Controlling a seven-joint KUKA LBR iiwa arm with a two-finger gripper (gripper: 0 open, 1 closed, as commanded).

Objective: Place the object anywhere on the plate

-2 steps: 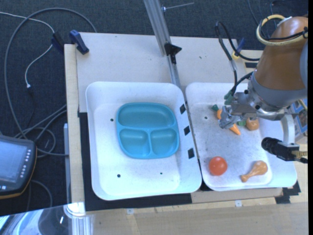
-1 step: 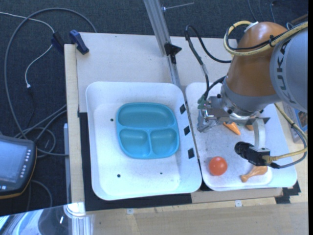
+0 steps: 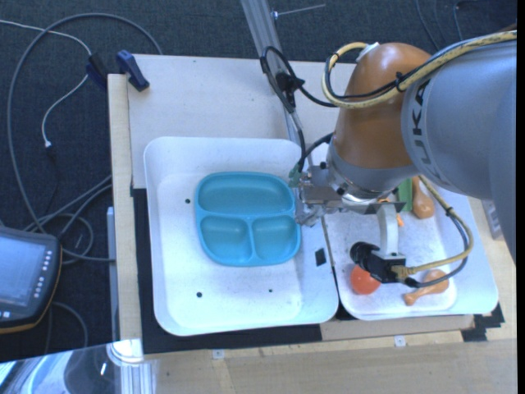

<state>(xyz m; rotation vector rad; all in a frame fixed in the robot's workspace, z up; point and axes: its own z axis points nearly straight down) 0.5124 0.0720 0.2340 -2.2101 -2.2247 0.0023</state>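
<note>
A blue divided plate [image 3: 244,217] lies in the left white bin [image 3: 176,302], with nothing on it. My gripper [image 3: 307,204] hangs under the orange wrist at the plate's right edge, above the seam between the two bins. The wrist covers most of it. In the right bin [image 3: 472,290] lie a red-orange round object [image 3: 363,281], a tan elongated object [image 3: 428,287] at the front, another tan piece [image 3: 422,203] and a green piece [image 3: 404,192] further back, partly hidden by the arm.
A small black piece [image 3: 320,256] lies by the left bin's right rim. A blue clamp [image 3: 132,70] sits at the bench's back left corner. A metal pole [image 3: 261,23] rises behind the bins. Cables and a tablet [image 3: 23,277] lie on the floor at left.
</note>
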